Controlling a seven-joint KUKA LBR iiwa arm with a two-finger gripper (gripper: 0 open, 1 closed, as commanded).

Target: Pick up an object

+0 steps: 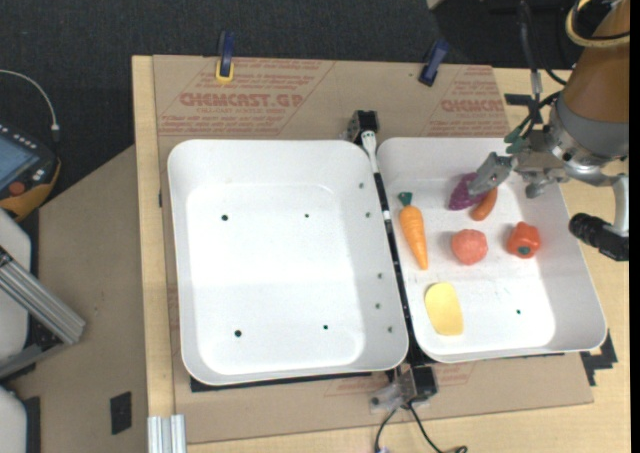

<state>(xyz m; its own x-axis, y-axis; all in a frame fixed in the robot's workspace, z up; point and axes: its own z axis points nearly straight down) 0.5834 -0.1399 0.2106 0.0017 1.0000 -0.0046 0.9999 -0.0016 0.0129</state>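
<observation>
The right bin (560,326) holds several toy foods. An orange carrot (413,234) lies at its left side, a yellow piece (444,308) near its front, and a round red piece (469,246) in the middle. A red pepper (522,239) sits to the right of that. A purple eggplant (463,191) and a small orange-red piece (484,204) lie together at the back. My gripper (514,177) hangs over the back of this bin, open, with nothing between its fingers. Its left finger (489,173) is just above the eggplant and the orange-red piece.
The left bin (200,341) sits beside the right one, and a black clamp (363,126) stands at the back where they meet. Blue clips (226,53) hold the cardboard base. The arm's grey and orange body (600,91) fills the upper right.
</observation>
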